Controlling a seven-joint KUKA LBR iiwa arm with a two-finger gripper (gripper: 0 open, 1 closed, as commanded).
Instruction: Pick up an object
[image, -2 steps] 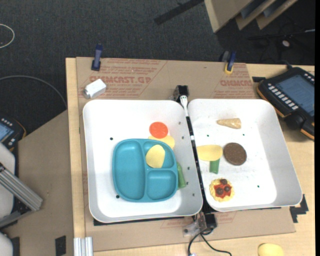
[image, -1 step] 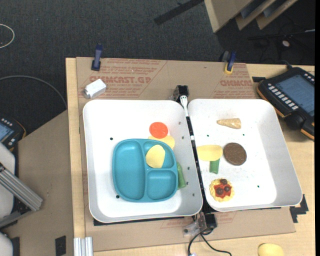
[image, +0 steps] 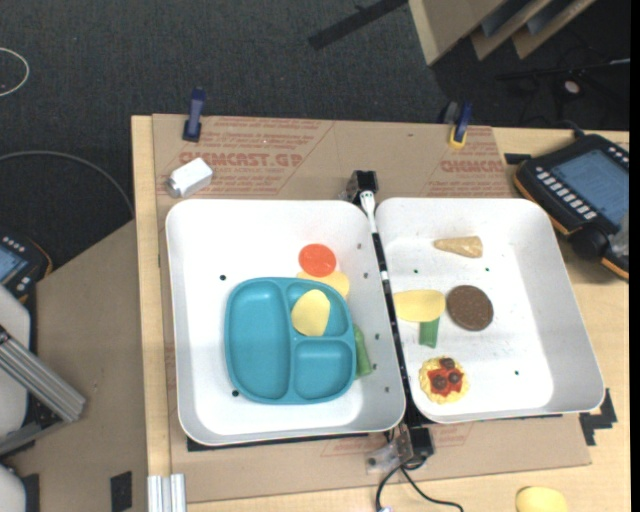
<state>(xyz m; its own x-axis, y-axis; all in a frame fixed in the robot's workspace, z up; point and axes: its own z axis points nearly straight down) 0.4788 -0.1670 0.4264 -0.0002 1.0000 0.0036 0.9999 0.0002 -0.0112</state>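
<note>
Camera view, looking down at a slant on my worktop (image: 250, 160), a brown board carrying two shallow white bins side by side. My hand's state: cannot tell from this frame. Left bin (image: 195, 300) holds a teal divided tray (image: 265, 345) lying flat, taking up most of the bin floor. A pale yellow oval piece (image: 311, 313) sits in the tray's upper right compartment. An orange round piece (image: 317, 259) lies just above the tray, touching another yellow piece (image: 338, 282) that peeks out at the tray's top right corner. A thin green piece (image: 361, 352) lies along the tray's right edge, against the bin wall. Right bin (image: 535, 300) holds loose food toys, mostly well apart: a tan wedge (image: 458, 246) near the top, a brown disc (image: 469, 307) in the middle, a flat yellow slice (image: 418, 304) to its left, a small green block (image: 428, 332) just under and touching that slice, and a small pizza-like round (image: 443, 379) with red and dark toppings near the lower left corner. Off the bins: a white block (image: 190, 177) on the board top left, a blue clamp (image: 194, 113) and a second clamp (image: 459, 124) on the far edge, and a handheld pendant (image: 585, 190) at right.
</note>
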